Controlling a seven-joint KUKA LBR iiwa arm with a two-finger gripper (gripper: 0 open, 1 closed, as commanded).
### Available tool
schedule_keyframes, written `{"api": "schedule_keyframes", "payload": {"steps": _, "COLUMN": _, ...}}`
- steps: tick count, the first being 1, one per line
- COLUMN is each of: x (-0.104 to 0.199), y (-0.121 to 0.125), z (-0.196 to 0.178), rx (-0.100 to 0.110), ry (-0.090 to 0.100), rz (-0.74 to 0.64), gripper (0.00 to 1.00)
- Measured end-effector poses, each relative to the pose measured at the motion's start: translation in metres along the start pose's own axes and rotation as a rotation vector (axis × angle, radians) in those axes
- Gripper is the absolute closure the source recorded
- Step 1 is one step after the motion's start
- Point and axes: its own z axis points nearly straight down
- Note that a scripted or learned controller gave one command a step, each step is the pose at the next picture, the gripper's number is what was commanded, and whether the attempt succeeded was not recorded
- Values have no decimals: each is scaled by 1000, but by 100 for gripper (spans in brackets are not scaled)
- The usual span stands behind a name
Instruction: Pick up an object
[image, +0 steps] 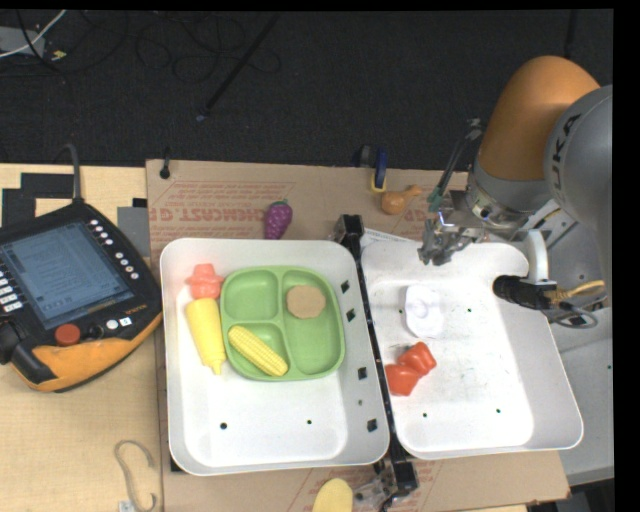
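My gripper (437, 250) hangs over the far edge of the right bin (530, 420), under the orange band of the arm. Below it in that bin lie a white cup-like object (425, 310) and, nearer the front, a red-orange toy (408, 368). Nothing shows between the fingertips. The left bin (260, 430) holds a green divided plate (320, 350) with a corn cob (258, 351) and a brown round cookie (305, 301) on it. A yellow bottle with a red cap (205, 322) lies beside the plate on its left.
A teach pendant (70, 290) sits on the bench at the left. A purple toy (278, 218) and an orange-brown toy (397, 200) lie on the cardboard behind the bins. A yellow object (333, 495) rests at the front edge. A black clamp strip (365, 340) divides the bins.
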Motion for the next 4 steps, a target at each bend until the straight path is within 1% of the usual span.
{"api": "schedule_keyframes", "payload": {"steps": 1, "x": 14, "y": -15, "z": -14, "rx": -1, "ry": 0, "rz": 2, "gripper": 100}}
{"api": "schedule_keyframes", "payload": {"steps": 2, "x": 14, "y": -17, "z": -9, "rx": -1, "ry": -1, "rz": 5, "gripper": 100}}
{"api": "schedule_keyframes", "payload": {"steps": 3, "x": 17, "y": -12, "z": 0, "rx": 0, "ry": -1, "rz": 3, "gripper": 100}}
{"api": "schedule_keyframes", "payload": {"steps": 4, "x": 22, "y": -4, "z": -1, "rx": -3, "ry": -2, "rz": 3, "gripper": 100}}
